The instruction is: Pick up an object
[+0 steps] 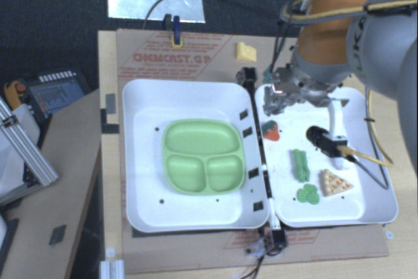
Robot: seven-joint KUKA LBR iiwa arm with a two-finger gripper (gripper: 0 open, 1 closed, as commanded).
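My tool (274, 103) hangs just above the red strawberry (271, 131); I cannot tell its state. It could bump the bin wall (257, 140) and miss.

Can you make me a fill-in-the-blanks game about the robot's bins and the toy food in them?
1. The green divided plate lies in the ____ bin.
2. The plate has ____ compartments.
3. The pizza slice lies in the ____ bin.
4. The strawberry lies just below the ____.

Missing words: left; three; right; gripper
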